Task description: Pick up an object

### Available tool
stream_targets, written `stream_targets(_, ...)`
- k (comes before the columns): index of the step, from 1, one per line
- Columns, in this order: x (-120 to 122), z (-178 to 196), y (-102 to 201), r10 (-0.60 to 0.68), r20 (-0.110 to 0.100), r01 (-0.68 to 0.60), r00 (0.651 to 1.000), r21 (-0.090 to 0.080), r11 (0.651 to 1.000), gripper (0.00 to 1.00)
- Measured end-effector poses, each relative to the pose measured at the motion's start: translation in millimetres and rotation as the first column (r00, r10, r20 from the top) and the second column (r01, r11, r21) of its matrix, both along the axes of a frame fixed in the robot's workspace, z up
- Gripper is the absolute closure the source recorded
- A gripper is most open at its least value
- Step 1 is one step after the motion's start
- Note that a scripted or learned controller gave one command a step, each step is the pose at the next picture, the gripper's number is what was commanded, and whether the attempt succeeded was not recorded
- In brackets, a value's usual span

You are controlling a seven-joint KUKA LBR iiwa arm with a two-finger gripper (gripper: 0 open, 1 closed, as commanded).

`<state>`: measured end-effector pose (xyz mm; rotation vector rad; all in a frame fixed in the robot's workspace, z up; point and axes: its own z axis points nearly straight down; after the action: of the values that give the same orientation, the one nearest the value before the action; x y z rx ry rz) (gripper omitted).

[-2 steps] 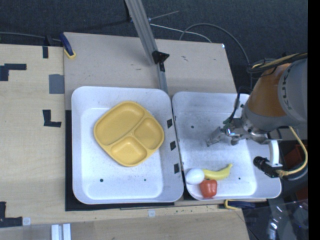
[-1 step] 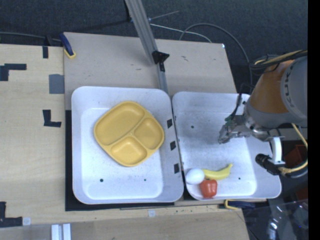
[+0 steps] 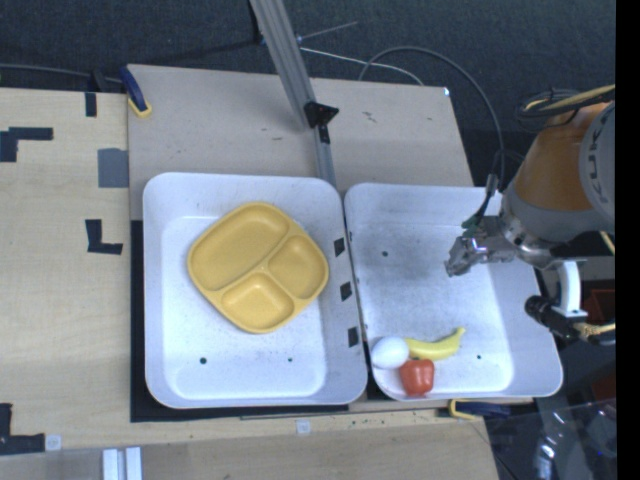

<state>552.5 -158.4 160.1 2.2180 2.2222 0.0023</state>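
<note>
In the right bin (image 3: 400, 218), three small objects lie along the near edge: a yellow banana (image 3: 438, 345), a white egg-shaped ball (image 3: 390, 352) and a red pepper-like piece (image 3: 417, 375). My gripper (image 3: 462, 257) hangs over the right bin's right-hand part, well above and behind those objects. Nothing shows between its fingers. The arm's orange band (image 3: 560, 168) rises behind it at the right edge.
The left bin (image 3: 170, 368) holds a yellow three-compartment plate (image 3: 258, 266). A grey metal pole (image 3: 290, 58) slants down from the top to the bins' shared far corner. Cables run over the bench behind the right bin.
</note>
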Motion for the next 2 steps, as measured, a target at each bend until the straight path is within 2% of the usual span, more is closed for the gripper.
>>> stream_targets(1, 0, 42, 0, 0.0, 0.001, 0.0, 1.0, -0.001, 1.0, 1.0)
stream_targets(2, 1, 63, 0, 0.0, -0.001, 0.0, 1.0, 0.0, 1.0, 1.0)
